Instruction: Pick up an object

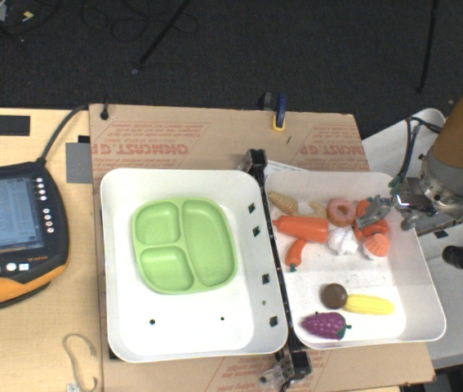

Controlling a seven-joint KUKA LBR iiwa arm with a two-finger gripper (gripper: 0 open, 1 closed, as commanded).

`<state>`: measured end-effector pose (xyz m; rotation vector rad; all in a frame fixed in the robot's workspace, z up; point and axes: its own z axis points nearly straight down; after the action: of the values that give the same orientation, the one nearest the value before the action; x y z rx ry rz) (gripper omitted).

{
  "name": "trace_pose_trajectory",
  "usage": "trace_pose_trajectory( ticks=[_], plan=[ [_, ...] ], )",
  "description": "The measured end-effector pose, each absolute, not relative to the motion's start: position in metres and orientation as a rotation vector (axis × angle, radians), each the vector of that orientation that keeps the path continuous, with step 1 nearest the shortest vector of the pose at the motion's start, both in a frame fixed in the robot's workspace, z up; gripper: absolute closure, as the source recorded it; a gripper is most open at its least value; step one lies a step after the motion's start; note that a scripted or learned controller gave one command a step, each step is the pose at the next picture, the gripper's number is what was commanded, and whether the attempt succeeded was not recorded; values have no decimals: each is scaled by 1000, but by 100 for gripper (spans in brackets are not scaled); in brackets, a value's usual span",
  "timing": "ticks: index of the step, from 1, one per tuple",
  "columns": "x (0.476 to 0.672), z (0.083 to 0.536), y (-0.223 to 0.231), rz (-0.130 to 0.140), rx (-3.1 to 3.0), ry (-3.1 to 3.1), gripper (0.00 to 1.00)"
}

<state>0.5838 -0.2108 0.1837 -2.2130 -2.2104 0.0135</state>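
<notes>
The right bin [427,300] holds several toy foods. An orange carrot [300,228] lies at its left, with a pink donut [341,211] and a white piece [342,240] just right of it. A red piece [365,211] and an orange-red piece [376,243] sit near the bin's upper right. A brown ball [334,295], a yellow corn cob [368,305] and purple grapes [324,325] lie towards the front. My gripper [378,211] reaches in from the right, low over the red and orange-red pieces and right against the red one.
The left bin [125,317] carries a green divided plate [184,245]. A black divider [269,260] runs between the two bins. A tablet-like controller [11,227] lies on the bench at the far left. The grey arm [447,178] stands over the right bin's right rim.
</notes>
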Motion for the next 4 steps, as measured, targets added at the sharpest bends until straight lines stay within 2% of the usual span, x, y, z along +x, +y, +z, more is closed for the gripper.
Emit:
trace_pose_trajectory(
  ticks=[1,2,3,4],
  plan=[
    [587,193,-211,1,-2219,-2220,0],
    [593,148,-206,3,-2210,-2227,0],
    [600,110,-200,-9,-2220,-2231,0],
    [600,87,-198,2,-2213,-2226,0]
  ],
)
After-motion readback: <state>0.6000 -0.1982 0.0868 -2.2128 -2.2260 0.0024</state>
